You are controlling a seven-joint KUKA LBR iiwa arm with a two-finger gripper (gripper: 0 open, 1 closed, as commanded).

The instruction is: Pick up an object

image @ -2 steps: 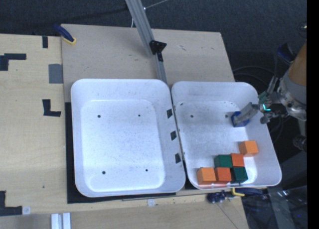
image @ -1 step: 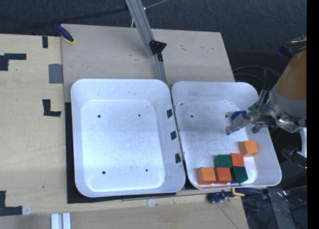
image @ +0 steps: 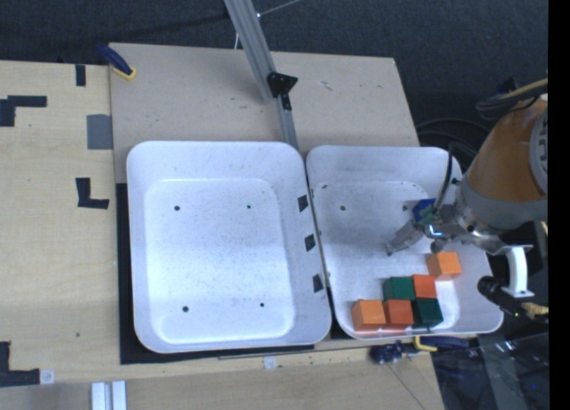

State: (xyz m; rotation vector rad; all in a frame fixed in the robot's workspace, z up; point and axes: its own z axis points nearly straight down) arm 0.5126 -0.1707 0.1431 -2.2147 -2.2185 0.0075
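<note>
Showing no readable text, labels, brands, numbers or signs anywhere on the bins, blocks, arm or tabletop.

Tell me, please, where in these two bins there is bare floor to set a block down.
The left bin offers its whole floor, wall to wall. In the right bin, the far half, between the centre divider and the end effector, is bare. Its near right corner is crowded with orange blocks and green blocks.

Two white bins (image: 214, 163); four orange blocks (image: 368, 313); two green blocks (image: 399, 288)
</note>
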